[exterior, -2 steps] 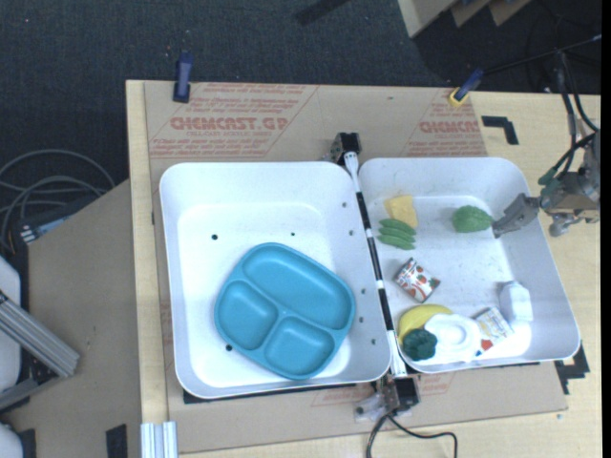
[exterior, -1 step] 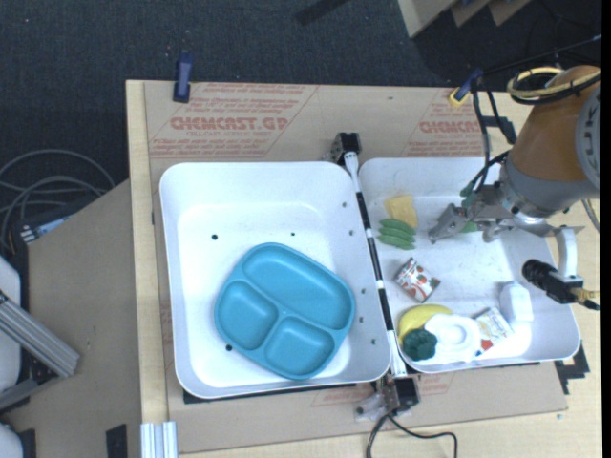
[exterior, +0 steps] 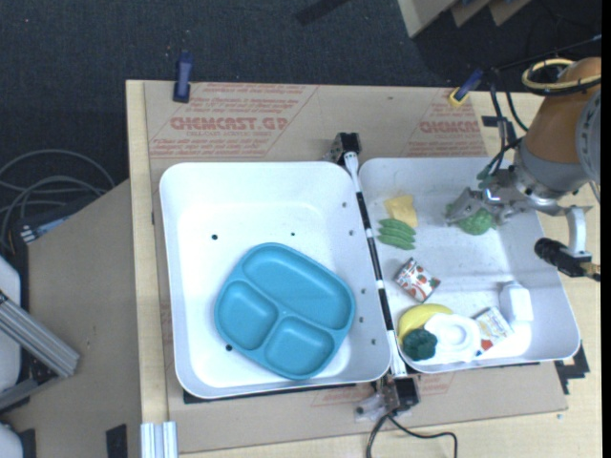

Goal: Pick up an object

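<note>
Bottom-edge white cup point(exterior: 456, 337); small rounded green object point(exterior: 474, 222) at fingers point(exterior: 465, 205).

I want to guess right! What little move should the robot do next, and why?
Probably lift the hand straight up a little. It sits low in the right bin, right at a green object, so a small lift would show whether it really has it. I can't tell yet.

The gripper point(exterior: 474, 210) hangs over a green object point(exterior: 475, 223) near the right bin's point(exterior: 544, 346) far edge; a blue divided plate point(exterior: 284, 309) fills the left bin point(exterior: 186, 284).
</note>
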You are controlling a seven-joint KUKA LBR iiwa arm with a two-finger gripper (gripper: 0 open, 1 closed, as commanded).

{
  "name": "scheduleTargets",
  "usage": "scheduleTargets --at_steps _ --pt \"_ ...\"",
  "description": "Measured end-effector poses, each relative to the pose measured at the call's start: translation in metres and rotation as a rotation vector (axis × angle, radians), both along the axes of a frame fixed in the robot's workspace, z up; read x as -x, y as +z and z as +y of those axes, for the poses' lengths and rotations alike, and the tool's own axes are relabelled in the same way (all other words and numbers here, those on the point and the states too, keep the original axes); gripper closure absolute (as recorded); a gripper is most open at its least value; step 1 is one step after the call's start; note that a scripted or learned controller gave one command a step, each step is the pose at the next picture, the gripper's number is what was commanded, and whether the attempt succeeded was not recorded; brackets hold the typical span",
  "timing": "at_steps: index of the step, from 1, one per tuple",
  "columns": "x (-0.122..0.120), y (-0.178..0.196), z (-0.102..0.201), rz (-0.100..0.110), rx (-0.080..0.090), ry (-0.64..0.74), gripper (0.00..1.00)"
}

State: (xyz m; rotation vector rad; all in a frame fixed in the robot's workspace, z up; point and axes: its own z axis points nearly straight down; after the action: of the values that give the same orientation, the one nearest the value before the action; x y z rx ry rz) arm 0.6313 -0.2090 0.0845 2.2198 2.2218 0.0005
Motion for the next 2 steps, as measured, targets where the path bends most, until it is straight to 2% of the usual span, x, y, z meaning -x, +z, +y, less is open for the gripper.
scheduleTargets --at_steps 1,2 --pt "-0.001 0.011 0.000 -0.004 0.003 0.001 1.00" --pt "-0.026 0.000 0.105 0.009 -0.004 0.002 1.00"
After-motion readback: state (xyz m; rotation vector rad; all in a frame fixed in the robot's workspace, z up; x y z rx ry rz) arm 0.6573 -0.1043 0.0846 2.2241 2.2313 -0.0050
